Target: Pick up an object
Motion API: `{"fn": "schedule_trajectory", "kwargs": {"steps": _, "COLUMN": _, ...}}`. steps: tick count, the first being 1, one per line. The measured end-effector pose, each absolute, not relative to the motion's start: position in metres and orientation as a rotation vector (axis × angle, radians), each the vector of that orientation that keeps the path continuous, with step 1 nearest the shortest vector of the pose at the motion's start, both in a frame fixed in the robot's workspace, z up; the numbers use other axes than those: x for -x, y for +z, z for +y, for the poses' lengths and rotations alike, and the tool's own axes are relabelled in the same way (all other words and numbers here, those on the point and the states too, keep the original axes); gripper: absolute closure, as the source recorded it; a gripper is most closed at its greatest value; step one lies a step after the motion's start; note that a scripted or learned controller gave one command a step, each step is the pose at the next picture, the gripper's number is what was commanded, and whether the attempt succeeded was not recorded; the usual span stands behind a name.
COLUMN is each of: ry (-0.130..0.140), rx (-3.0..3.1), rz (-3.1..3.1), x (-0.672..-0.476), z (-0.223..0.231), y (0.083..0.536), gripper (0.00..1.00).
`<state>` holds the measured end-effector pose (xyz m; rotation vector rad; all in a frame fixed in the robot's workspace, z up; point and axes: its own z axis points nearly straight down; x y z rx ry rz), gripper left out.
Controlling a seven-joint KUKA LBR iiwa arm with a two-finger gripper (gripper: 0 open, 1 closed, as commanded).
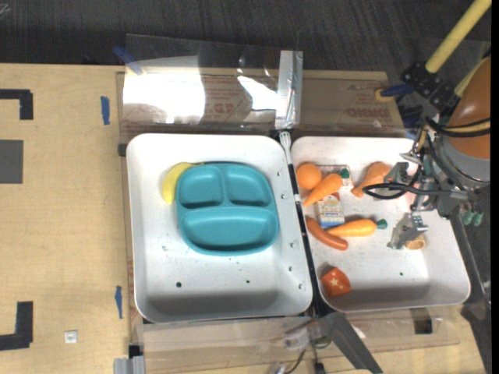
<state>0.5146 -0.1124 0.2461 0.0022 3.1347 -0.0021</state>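
Two white bins sat side by side on the tabletop [54, 209], seen from above at a slant. The left bin [148, 232] held a teal divided plate [227, 207], with a yellow item [170, 179] showing from under the plate's upper left edge. The right bin [444, 275] held a cluster of toy foods near its left wall: an orange [308, 175] at the top, a carrot [326, 187] slanting just below it, a small printed carton [330, 209] beneath the carrot, a second carrot [352, 227] lying across beside the carton, a red sausage [326, 237] touching that carrot from below, and a tomato [336, 282] apart from them near the front wall. Another orange piece [374, 175] lay near the back of the bin, partly behind cables. The arm [468, 142] reached in from the right, and its hand [408, 235] was low over the right part of the right bin, right at a small tan object [416, 243]. Whether the fingers stood apart or together, and whether they held the tan object, could not be told. A clear sheet with a strip of silver tape [288, 88] stood behind the bins.
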Motion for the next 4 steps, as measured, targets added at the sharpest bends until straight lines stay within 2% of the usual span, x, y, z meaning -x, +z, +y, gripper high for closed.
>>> {"fn": "schedule_trajectory", "kwargs": {"steps": 1, "ry": 0.003, "rx": 0.057, "rz": 3.144, "x": -0.637, "z": -0.121, "y": 0.150, "gripper": 0.00}}
{"fn": "schedule_trajectory", "kwargs": {"steps": 2, "ry": -0.005, "rx": 0.130, "rz": 3.129, "x": -0.569, "z": -0.181, "y": 0.089, "gripper": 0.00}}
{"fn": "schedule_trajectory", "kwargs": {"steps": 3, "ry": -0.006, "rx": 0.230, "rz": 3.120, "x": -0.586, "z": -0.172, "y": 0.089, "gripper": 0.00}}
{"fn": "schedule_trajectory", "kwargs": {"steps": 4, "ry": 0.000, "rx": 0.265, "rz": 3.118, "x": -0.570, "z": -0.116, "y": 0.090, "gripper": 0.00}}
